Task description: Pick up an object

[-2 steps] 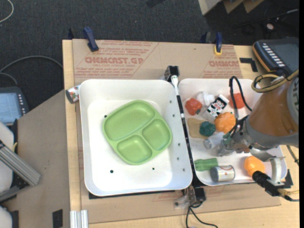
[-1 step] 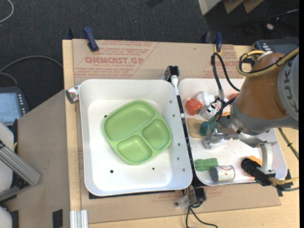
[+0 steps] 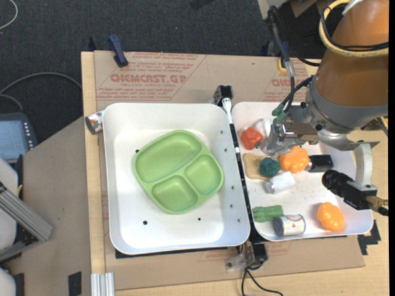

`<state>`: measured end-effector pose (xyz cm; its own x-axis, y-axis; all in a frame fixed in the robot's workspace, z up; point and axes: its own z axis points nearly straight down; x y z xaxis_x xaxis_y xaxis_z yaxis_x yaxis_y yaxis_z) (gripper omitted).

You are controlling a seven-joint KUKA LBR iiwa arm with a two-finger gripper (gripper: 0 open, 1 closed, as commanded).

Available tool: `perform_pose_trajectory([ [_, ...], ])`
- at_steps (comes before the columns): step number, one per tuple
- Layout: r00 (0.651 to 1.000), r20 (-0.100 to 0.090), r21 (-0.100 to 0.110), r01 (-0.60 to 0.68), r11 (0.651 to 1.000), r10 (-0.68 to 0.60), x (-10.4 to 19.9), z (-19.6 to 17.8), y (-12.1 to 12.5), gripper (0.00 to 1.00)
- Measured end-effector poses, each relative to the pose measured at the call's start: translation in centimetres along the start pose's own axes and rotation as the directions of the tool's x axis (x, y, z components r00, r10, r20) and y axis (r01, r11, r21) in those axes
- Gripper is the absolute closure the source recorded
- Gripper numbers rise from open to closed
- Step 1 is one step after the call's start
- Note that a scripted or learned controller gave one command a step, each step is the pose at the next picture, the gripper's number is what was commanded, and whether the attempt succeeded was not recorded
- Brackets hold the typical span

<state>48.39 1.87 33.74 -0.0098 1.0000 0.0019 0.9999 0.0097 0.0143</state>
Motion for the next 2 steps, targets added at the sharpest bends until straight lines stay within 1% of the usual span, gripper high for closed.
perform_pose_trajectory([
  [1,1.000,0.005,0.019,-0.008,1.000,0.007,-0.4,0.0,-0.1,1.00],
  [2,1.000,0.001,0.012,-0.003,1.000,0.003,5.4,-4.7,-0.2,1.00],
])
